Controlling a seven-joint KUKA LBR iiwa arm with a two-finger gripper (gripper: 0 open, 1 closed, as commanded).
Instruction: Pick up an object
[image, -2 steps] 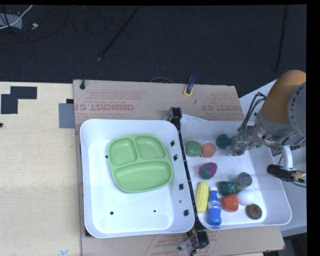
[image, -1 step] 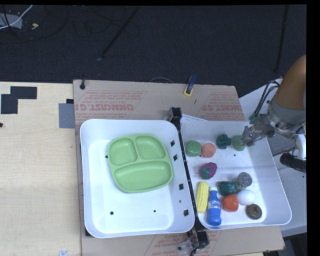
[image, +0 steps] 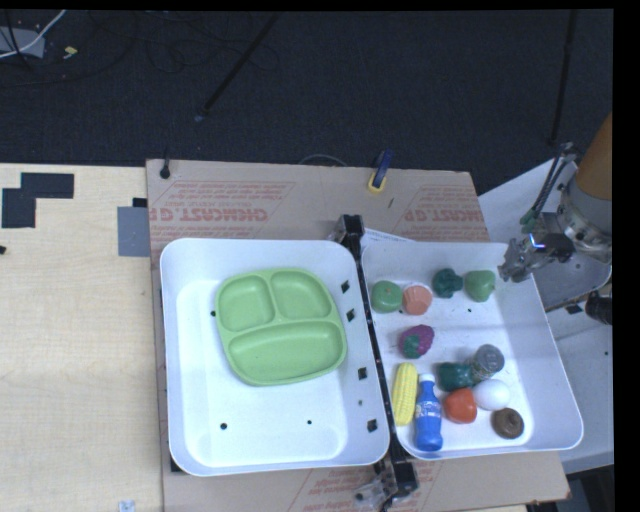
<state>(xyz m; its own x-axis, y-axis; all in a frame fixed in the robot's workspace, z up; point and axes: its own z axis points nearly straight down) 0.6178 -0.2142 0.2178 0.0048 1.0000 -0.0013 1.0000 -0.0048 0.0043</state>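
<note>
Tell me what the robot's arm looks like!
The arm comes in at the right edge. You can see an orange band on top, then a grey, rounded wrist under it. The gripper at its tip is small, dark grey metal. Thin rods or cables run along it.

the grey arm (image: 590, 205) reaches in from the right, its tool (image: 520, 258) pointing left.

A green divided plate (image: 281, 326) lies in the left bin (image: 190, 420).
</note>
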